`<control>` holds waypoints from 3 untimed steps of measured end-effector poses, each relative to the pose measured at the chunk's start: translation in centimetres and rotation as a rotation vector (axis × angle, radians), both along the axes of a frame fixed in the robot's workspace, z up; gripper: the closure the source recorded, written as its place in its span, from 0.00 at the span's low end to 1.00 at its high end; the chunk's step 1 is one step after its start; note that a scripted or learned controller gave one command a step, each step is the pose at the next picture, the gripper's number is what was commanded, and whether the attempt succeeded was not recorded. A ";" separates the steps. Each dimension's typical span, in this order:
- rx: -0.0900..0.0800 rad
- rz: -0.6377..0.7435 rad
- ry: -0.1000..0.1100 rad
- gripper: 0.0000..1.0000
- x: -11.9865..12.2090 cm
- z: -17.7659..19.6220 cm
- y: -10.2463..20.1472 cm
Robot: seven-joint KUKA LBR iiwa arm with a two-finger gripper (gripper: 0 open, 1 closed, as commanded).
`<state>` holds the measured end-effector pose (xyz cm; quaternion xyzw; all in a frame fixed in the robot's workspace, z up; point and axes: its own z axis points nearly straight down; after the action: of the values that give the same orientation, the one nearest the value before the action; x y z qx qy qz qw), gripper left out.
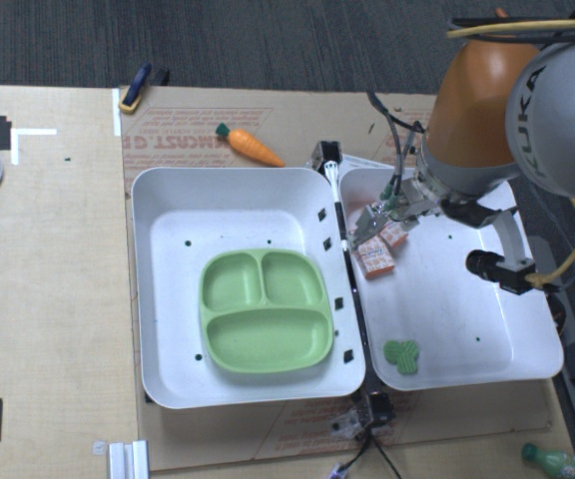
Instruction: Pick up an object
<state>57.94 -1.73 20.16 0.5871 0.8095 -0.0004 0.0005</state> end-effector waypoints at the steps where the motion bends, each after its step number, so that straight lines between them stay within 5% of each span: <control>1: 0.000 0.000 0.000 0.00 0.0 0.0 0.0; 3: 0.000 0.000 0.000 0.00 0.0 0.0 0.0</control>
<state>57.94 -1.73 20.16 0.5871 0.8095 -0.0004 0.0005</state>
